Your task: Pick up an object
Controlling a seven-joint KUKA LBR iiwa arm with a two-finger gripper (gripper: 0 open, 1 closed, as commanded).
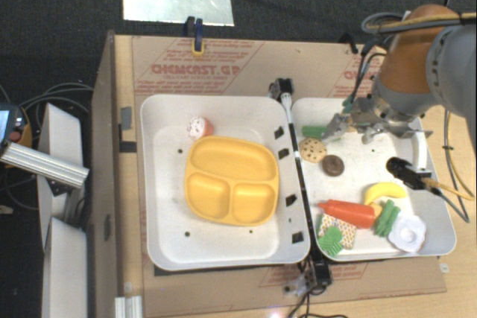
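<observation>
In the camera view, the gripper hung low over the far part of the right bin, just up and to the right of the cookie. Nothing could be seen held in it. Whether its claw was apart or together could not be told from this slant.

No object had been lifted, as far as the view showed; every piece lay on a bin floor. A small green piece lay just above the cookie and almost at the gripper's tip, so it looked the likeliest target, though whether they touched was unclear. A brown disc sat just right of the cookie and slightly below it. Further below and to the right of the cookie lay a carrot, with a banana beyond it. Past these were a green leafy piece and a white round piece. A spiky green piece lay well below the cookie.

To the left of the cookie, across the divider, the left bin held a yellow divided plate. A small pink and white piece lay further left and up.

By this reading the task was at the approach. The closing, the grip and the lift all remained.
</observation>
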